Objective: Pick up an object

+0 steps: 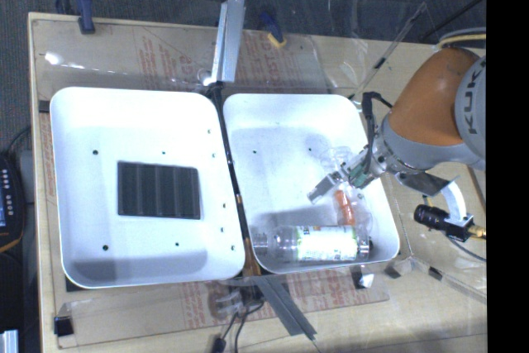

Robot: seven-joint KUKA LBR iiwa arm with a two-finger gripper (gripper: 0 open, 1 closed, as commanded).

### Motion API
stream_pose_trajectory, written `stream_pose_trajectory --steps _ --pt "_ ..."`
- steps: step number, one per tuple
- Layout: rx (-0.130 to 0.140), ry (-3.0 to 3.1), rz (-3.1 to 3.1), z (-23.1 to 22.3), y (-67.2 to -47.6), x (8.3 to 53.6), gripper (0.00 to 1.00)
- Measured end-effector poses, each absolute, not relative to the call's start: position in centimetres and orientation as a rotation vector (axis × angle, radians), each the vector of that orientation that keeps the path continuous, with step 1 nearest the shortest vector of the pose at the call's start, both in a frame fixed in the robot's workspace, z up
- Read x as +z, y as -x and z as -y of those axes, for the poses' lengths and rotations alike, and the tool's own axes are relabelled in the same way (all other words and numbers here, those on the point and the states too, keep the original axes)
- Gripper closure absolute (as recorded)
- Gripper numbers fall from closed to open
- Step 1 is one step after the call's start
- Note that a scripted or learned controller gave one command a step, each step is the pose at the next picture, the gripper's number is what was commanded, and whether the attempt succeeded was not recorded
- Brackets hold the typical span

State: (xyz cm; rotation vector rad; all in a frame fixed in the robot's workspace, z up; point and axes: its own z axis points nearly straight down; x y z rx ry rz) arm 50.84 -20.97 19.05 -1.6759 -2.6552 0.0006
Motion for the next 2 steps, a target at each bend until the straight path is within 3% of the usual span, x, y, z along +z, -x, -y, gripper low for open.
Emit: stream_pose_trajectory --steps 1,2 --pt "0.002 1.667 2.658 21.0 -54.0 14.0 0.00" --pt "0.000 1.631 2.684 21.0 -51.3 18.3 0.00"
